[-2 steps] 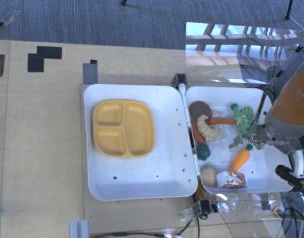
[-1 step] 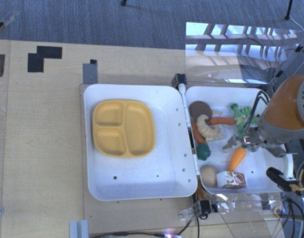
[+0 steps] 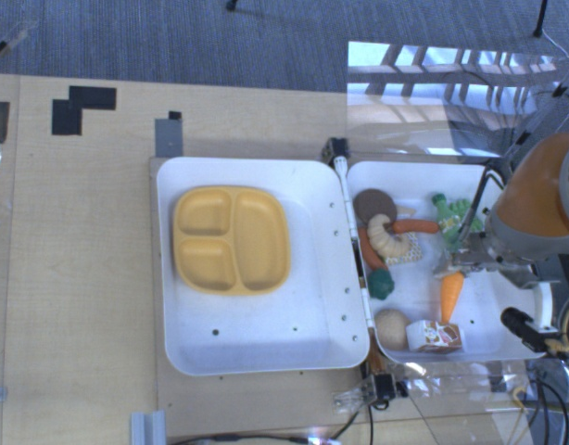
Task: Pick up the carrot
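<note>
The carrot (image 3: 450, 297) is a short orange cone in the right bin (image 3: 479, 343), standing lengthwise with its wide end up against the gripper's tip. My gripper (image 3: 459, 264) is directly over that wide end, reaching in from the right under the arm's orange band (image 3: 542, 191). Its tip touches or nearly touches the carrot. The gripper's body hides where the two meet.
Left of the carrot lie a brown round item (image 3: 373, 202), a long red-orange piece (image 3: 416, 225), a beige curved piece (image 3: 386, 240) and a dark green piece (image 3: 380, 285). A green leafy item (image 3: 451, 213), a tan ball (image 3: 391, 324) and a small carton (image 3: 437, 337) sit nearby. A yellow divided plate (image 3: 232, 239) lies in the left bin (image 3: 266, 341).
</note>
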Controlling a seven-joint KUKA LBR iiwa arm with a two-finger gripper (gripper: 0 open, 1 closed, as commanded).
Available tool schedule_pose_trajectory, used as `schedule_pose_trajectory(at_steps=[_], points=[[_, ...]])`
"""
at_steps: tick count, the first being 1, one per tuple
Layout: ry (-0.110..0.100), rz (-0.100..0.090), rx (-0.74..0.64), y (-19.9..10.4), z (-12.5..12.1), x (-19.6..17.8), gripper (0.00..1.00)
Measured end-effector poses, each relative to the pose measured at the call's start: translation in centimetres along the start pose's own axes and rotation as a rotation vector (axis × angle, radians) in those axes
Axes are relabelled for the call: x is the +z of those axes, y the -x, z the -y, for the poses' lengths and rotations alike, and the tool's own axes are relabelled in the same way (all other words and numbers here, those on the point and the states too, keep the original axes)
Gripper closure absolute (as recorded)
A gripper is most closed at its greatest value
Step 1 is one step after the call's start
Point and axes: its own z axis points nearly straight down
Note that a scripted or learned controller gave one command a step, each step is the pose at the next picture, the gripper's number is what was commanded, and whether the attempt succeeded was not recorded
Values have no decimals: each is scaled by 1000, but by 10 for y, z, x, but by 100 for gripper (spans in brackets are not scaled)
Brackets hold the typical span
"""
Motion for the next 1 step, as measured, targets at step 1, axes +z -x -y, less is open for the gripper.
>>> schedule_pose_trajectory(at_steps=[1], points=[[0, -2, 23, -52, -31, -127, 100]])
